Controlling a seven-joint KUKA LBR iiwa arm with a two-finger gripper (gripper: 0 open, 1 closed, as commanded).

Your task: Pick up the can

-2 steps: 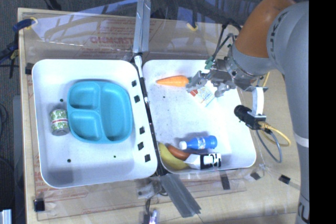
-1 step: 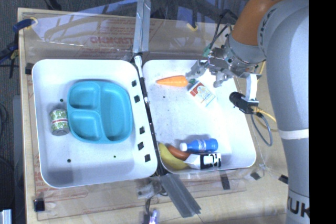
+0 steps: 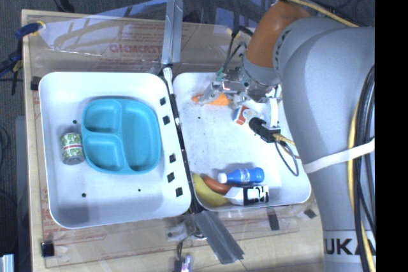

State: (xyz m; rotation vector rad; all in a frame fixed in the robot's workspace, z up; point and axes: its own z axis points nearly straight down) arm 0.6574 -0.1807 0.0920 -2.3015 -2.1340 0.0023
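The small green-and-white labelled metal can [image 3: 72, 146], the task's object, lies on its side by the left wall of the left shallow white bin [image 3: 54, 89], far to the left of the end effector and in the other bin from it; it sits just beside the turquoise three-compartment plastic tray [image 3: 121, 135], whose bulk takes up the middle of that bin and probably keeps the can pinned to the edge. Right of the central divider, in the right shallow white bin [image 3: 213, 134], the two-finger gripper [image 3: 231, 87] hovers at the far end above a small orange object [image 3: 217, 99], too small to identify. Whether the gripper is spread, closed or carrying anything cannot be told. Nearer the camera than the gripper, a yellow banana [image 3: 209, 191] and a blue plastic bottle with a white cap [image 3: 241, 176] rest against the near wall. Judged from this layout, the grasp is not yet begun and would require crossing to the left bin
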